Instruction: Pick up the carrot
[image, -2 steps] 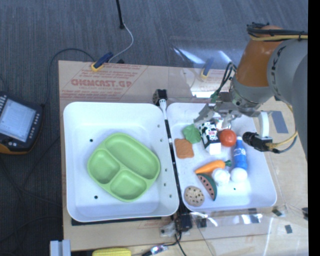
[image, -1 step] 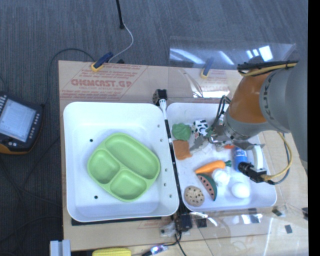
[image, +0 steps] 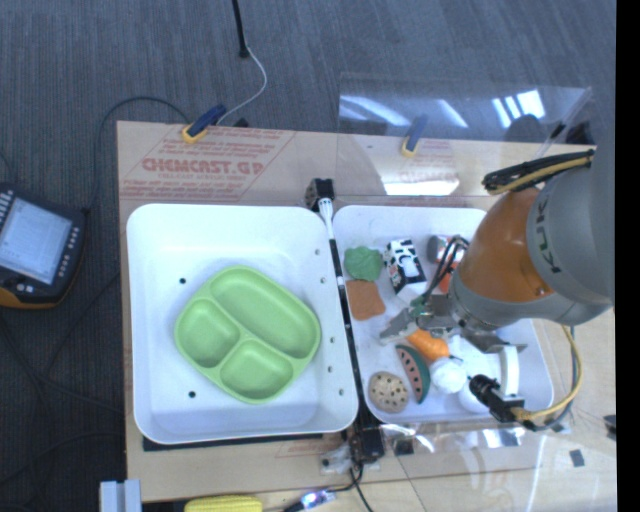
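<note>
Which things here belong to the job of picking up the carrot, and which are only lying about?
Belonging to the job:
- carrot, in the right bin
- end effector, right over the carrot

Only lying about:
- green divided plate in the left bin
- watermelon slice
- cookie
- green leaf
- brown slice
- black-and-white toy

Brown bench (image: 150, 250) with two white bins on it

The left bin (image: 150, 330) and the right bin (image: 540, 385) sit side by side, touching along a dark middle seam. Red print (image: 200, 166) runs along the bench's far edge, where a blue and yellow clamp (image: 204, 121) and a second clamp (image: 412, 138) grip the board.
</note>
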